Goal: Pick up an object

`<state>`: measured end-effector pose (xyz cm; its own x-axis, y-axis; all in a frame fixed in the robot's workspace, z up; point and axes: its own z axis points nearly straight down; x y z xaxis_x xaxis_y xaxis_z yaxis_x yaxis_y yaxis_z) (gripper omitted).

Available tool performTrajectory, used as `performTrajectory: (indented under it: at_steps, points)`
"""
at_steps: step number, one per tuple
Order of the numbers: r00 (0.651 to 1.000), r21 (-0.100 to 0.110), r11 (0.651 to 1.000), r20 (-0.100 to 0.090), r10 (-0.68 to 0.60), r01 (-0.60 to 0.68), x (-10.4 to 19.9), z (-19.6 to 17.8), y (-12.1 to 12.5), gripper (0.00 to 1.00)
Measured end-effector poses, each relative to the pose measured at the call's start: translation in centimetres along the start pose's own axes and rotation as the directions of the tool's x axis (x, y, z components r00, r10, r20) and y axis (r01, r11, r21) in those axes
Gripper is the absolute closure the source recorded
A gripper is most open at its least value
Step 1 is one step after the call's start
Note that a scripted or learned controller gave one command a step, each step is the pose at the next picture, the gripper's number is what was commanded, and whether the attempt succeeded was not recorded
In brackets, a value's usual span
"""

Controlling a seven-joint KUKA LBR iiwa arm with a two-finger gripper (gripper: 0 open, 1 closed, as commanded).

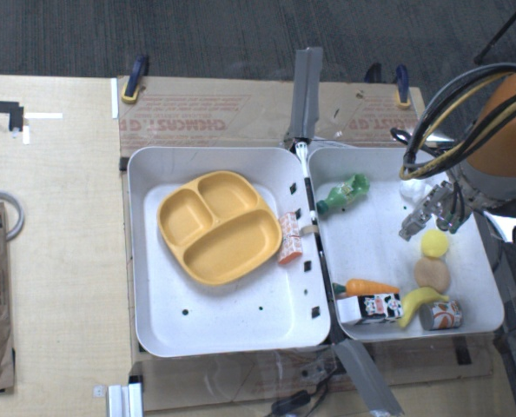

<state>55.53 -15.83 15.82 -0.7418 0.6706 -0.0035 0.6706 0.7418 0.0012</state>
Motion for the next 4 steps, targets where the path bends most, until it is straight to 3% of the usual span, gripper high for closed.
performTrajectory:
  at_steps: [1,2,3,4]
  points:
    - [0.997,0.0,0.997,-0.001,0.075,-0.075,-2.6,6.5,-1.5,1.0]
    - [0.997,0.0,0.997,0.0,0.075,-0.075,-2.6,6.5,-1.5,0.0]
    - [0.927,0.0,0.927,-0.001,0.374,-0.374,-6.6,6.6,-2.4,0.0]
    - [0.761,0.002,0.761,-0.005,0.649,-0.649,-4.0,4.4,-4.5,0.0]
